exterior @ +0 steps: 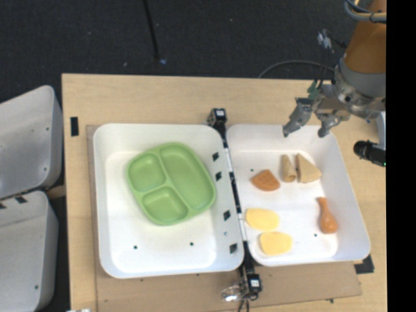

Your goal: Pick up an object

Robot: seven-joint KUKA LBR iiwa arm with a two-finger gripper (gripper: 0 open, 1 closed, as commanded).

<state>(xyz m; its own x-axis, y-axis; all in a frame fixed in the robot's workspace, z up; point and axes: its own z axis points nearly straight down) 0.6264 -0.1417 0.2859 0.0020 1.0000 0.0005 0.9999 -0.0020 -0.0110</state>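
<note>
Objects for picking: six food pieces lying in the right bin (348, 194), none of them between the pincer's fingers.
Orange-brown piece (265, 180): rounded, left of centre in the right bin, near the two wedges.
Tan wedges: a narrow one (288, 168) and a broader one (307, 169), side by side and touching or nearly so, in the upper middle of the bin.
Yellow ovals: one (262, 219) above the other (275, 242), close together near the bin's lower left corner.
Orange drumstick-shaped piece (327, 216): alone toward the right wall, narrow end up.
Pincer (310, 121): open, two dark fingers spread apart and pointing down over the far rim of the right bin, above the wedges, gripping nothing.
Arm (364, 51): grey with an orange band, entering from the upper right.
Left bin (110, 239): white, shallow, joined to the right bin along a dark clipped seam.
Green tray (171, 182): three compartments, tilted at a slant, sitting in the middle of the left bin.
Surface (143, 96): light wood, carrying both bins.
</note>
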